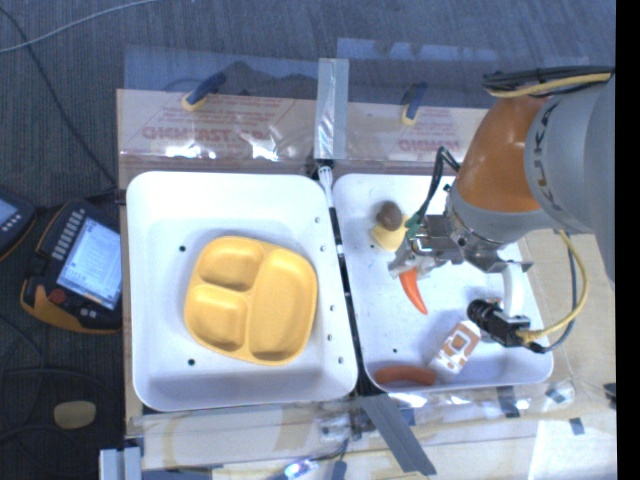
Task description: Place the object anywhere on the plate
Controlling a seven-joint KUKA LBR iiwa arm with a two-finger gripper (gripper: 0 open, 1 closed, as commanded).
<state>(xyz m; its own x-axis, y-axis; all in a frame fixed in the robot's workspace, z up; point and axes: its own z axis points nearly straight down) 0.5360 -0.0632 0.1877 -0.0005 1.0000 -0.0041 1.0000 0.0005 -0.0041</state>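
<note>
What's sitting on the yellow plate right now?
Nothing lies on the plate; all three compartments are bare. The carrot is in the right bin, at the gripper, whose body hides its top.

The light is bright and even and seems to come from above. Both white bins [150, 268] are very bright, almost washed out on their floors, and only soft, short shadows lie under the things in the right bin. The yellow plate [252, 298] shows gentle shading in its compartments and no hard shine. Strong glare sits on the clear plastic sheet [230, 133] at the far side and on the tape at the near edge. The dark carpet [60, 68] stays dim. The whole picture is a little soft, and small details are not sharp.
</note>
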